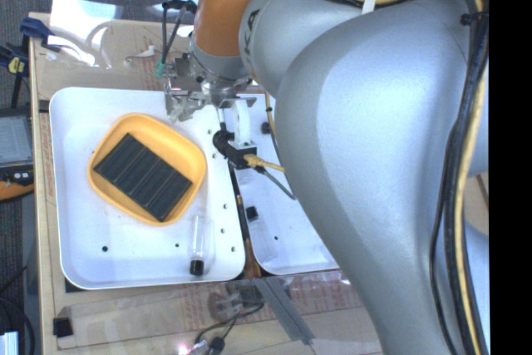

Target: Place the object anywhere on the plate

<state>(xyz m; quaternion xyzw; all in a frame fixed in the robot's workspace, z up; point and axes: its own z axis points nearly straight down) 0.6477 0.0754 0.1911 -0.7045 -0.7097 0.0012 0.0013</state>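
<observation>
- The plate [148, 168] is a yellow, rounded-square dish with a smooth raised rim, sitting tilted like a diamond in the left white bin [75, 253].
- A dark rectangular slab [142, 175] with fine parallel ridges lies flat across the middle of the plate, its long edges running from upper left to lower right.
- The object looks to be a clear tube [198, 243], slim and cylindrical, glassy or plastic, with a small black cap at its lower end.
- The tube lies on the floor of the left bin near its lower right corner, just beside the plate's lower right rim but off the plate; its long axis runs almost straight up and down the view, cap end toward the near edge.
- The pincer [181, 100] hangs over the upper right part of the left bin, above the plate's top corner, metallic and cluttered with small fittings; nothing shows between its tips, and I cannot tell how wide they stand.
- The arm [374, 145] is smooth matte grey with an orange band, black and yellow cables along it, covering much of the right bin [283, 249].
- No readable writing shows on any of these things.
- The counter [125, 312] under the bins is pale wood.
</observation>
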